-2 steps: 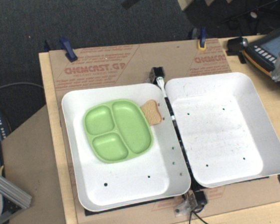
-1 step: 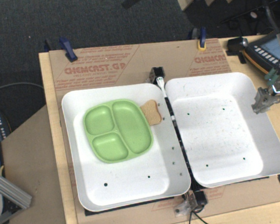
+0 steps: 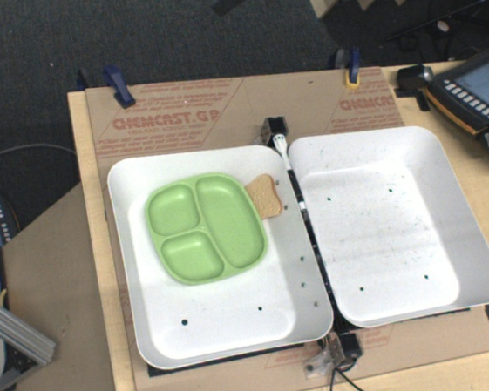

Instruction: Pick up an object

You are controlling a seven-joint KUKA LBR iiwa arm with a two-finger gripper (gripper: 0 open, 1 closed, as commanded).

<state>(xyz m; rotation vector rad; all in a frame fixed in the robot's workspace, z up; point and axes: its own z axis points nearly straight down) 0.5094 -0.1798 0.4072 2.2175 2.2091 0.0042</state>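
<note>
A green divided plate (image 3: 206, 228) with three compartments lies in the left white bin (image 3: 233, 327), toward its back. A small tan piece shaped like a slice of toast (image 3: 265, 196) rests against the plate's right rim, near the wall between the bins. The right white bin (image 3: 387, 218) shows only dark specks on its floor.
The bins sit on a cardboard sheet (image 3: 173, 111) held by blue clamps (image 3: 118, 84) at the back. A tablet-like device (image 3: 470, 94) lies at the far right edge. Cables and a metal rail (image 3: 15, 335) are on the left.
</note>
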